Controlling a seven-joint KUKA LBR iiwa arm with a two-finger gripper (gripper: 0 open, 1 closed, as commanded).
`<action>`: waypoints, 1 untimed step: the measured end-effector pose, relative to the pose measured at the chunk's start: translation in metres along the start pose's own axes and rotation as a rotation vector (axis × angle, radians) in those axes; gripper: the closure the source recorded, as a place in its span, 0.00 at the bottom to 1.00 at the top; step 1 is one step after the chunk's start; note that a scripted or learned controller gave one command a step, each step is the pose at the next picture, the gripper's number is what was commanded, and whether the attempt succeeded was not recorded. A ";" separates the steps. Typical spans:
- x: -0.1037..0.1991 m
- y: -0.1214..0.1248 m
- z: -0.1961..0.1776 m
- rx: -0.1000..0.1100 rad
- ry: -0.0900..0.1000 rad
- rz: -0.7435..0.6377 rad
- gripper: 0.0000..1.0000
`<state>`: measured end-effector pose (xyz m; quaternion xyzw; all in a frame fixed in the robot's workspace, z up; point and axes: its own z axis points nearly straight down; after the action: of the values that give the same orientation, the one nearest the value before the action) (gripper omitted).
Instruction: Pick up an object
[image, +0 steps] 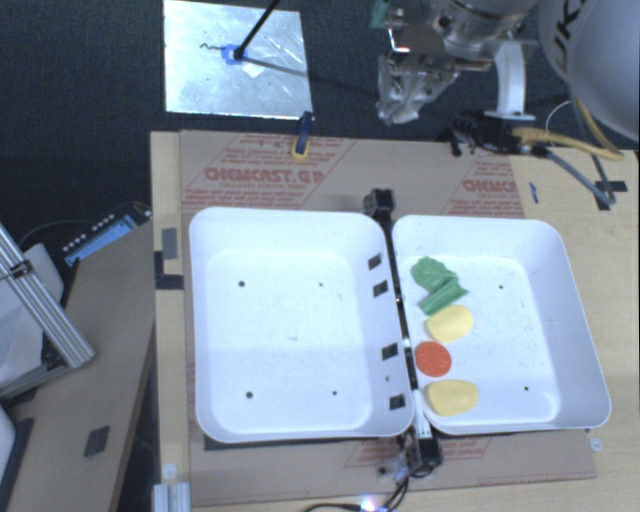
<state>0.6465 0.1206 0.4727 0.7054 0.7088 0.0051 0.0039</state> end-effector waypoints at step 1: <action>0.005 -0.017 -0.059 0.004 0.001 -0.001 1.00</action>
<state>0.6286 0.1257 0.5315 0.7051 0.7091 0.0039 0.0023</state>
